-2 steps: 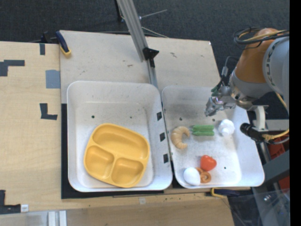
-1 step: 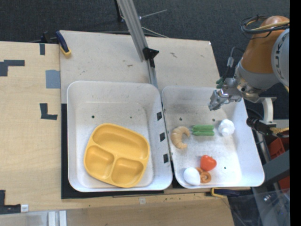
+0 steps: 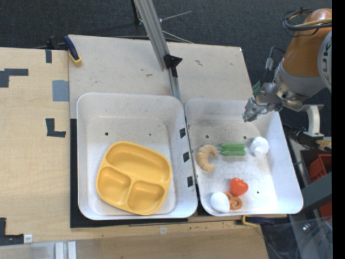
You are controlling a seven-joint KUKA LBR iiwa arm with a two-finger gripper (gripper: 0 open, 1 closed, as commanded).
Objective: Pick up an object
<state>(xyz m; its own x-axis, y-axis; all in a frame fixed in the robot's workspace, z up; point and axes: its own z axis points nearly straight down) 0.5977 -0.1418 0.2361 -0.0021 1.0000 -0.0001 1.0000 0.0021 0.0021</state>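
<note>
Jaws (image 3: 251, 112) state unclear, hovering over right bin's (image 3: 280, 144) far right rim, arm angled down-left.

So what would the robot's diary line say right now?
gripper: above right bin far edge | holding: nothing seen | nearest: white object | plate: left bin

The grey KUKA arm with its orange band (image 3: 307, 55) reaches in from the right side of the bench, its wrist bent down and to the left. The two-finger metal gripper (image 3: 251, 112) at its end hangs over the far right corner of the right-hand shallow white bin (image 3: 280, 196), pointing downward at a slant. Nothing shows between its tips.
</note>
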